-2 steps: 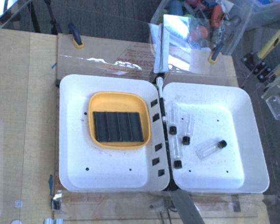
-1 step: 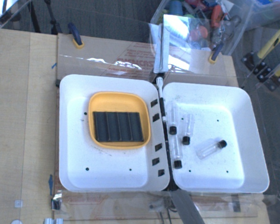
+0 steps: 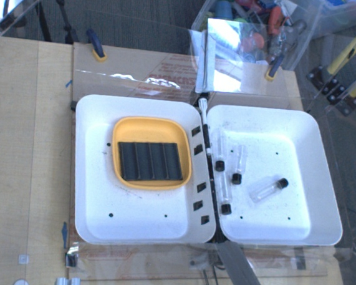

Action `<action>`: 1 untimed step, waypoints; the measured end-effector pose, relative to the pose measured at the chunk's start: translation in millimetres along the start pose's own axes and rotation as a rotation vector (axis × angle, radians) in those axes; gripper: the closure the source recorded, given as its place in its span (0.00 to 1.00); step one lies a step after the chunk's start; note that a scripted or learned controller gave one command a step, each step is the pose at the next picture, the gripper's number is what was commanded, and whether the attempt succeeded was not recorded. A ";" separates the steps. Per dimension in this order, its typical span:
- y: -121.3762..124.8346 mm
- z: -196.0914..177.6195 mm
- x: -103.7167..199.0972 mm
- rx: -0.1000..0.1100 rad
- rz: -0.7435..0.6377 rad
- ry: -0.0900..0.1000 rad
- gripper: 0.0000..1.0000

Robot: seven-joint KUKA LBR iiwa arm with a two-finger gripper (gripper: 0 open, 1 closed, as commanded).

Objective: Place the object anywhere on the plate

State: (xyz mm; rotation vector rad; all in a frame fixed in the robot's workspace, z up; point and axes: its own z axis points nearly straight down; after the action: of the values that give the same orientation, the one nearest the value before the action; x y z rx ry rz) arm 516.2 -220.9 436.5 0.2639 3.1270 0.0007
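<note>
A yellow square plate [image 3: 124, 133] with rounded corners sits in the left white bin [image 3: 92, 187]. A dark ribbed rectangular piece [image 3: 150, 161] lies flat in the plate's middle. In the right white bin [image 3: 302, 151] lie several clear vials with black caps. One vial [image 3: 266, 189] lies tilted near the bin's middle, cap toward the right. Another vial [image 3: 237, 163] lies upright in the image with its cap at the near end. Two more vials [image 3: 223, 192] lie along the bin's left wall.
Black tabs [image 3: 199, 169] line the ridge between the two bins. A clear box of mixed items [image 3: 258, 27] stands behind the bins, beside a shiny sheet [image 3: 224, 55]. Blue-and-orange clamps [image 3: 96, 46] hold the board at the back.
</note>
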 end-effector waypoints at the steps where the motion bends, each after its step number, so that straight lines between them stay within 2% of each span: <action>1: -5.2 -0.1 13.4 0.000 -0.262 0.000 1.00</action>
State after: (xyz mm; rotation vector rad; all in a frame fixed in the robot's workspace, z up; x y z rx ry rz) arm 502.1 -223.7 436.6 -0.1473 3.1346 0.0006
